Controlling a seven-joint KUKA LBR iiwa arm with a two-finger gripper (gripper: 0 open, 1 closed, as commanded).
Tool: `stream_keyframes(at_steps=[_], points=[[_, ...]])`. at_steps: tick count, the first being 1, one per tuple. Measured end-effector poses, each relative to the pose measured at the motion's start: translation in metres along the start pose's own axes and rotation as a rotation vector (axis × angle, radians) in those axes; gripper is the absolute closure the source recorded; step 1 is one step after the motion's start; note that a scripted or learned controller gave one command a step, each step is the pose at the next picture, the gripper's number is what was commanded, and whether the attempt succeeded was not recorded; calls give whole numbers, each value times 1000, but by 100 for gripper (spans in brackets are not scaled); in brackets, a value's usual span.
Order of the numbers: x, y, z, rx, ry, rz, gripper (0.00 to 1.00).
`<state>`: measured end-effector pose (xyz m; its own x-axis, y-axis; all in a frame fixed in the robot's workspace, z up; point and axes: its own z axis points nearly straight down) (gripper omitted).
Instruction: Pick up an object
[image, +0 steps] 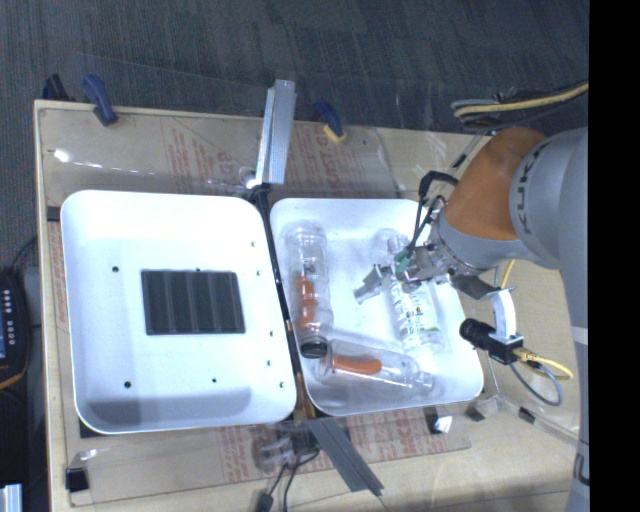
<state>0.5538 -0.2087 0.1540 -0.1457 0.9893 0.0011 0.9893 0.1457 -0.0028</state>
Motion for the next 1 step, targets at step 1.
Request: stream_keyframes(at_steps=[1], points=[[-6,31,-7,-2,-1,-34,0]])
